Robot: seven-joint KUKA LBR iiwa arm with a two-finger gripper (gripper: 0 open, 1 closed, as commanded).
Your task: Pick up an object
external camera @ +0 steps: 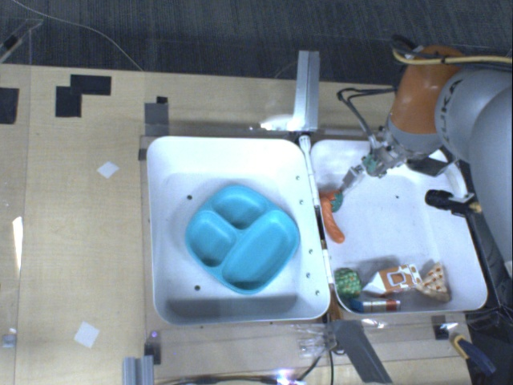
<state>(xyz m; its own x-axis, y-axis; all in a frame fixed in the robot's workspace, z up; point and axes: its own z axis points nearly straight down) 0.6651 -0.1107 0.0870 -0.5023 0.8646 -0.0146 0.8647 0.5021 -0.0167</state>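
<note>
Gripper (346, 184) is reaching down into the right bin (417, 223) near its left wall, tips hanging just above the orange carrot-shaped toy (331, 223); finger spacing is too small to read, so I cannot tell its state. Carrot toy is lying along that wall. A green ball (348, 281), marker (377, 303) and waffle-patterned wedge (435, 281) are sitting along the near edge. Blue divided plate (242, 237) is resting in the left bin (168, 215).

arm (473, 111): running off the right edge
gripper (353, 176): too small and blurred, fingers unreadable
items near right bin's (401, 215) front wall: blurring together, kinds unclear
</note>
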